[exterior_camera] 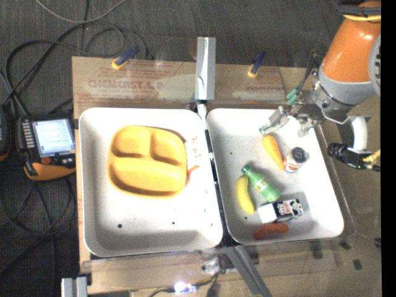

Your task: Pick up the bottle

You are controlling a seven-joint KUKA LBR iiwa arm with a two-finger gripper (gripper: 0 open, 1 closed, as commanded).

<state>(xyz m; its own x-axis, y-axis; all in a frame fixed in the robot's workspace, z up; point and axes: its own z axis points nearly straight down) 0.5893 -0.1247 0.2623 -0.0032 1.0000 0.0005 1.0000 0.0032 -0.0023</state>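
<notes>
Here's the surface (142, 82), a cardboard-lined bench carrying two shallow white bins side by side. The left bin (93, 184) holds one big yellow compartment tray (148, 159), nothing else of note. Over on the right side comes the arm (352, 48), orange band bright, hanging above the far corner of the right bin (235, 135).

And the jaws (289, 119) — two pale fingers spread apart with nothing between them, poised over the bin's upper edge, just above the carrot (273, 151).

Now the target: the bottle (260, 183), green, with a yellow label, lies flat on the floor of the right bin, roughly mid-bin. Its long axis runs on a diagonal, cap end toward the upper left, base toward the lower right. A banana (245, 195) lies just beside it on the left, close to touching, and a small white box (281, 210) sits right at its base. Well apart, a small dark-capped jar (296, 158) stands next to the carrot, and a red sausage-like piece (271, 231) lies along the near wall.

Progress? Early, by my reading. No grasp made, bottle untouched on the bin floor. Left to do: travel down-bin past the carrot, line the jaws across that diagonal body, descend, close, lift. Crowded neighbours make it a tight approach.
</notes>
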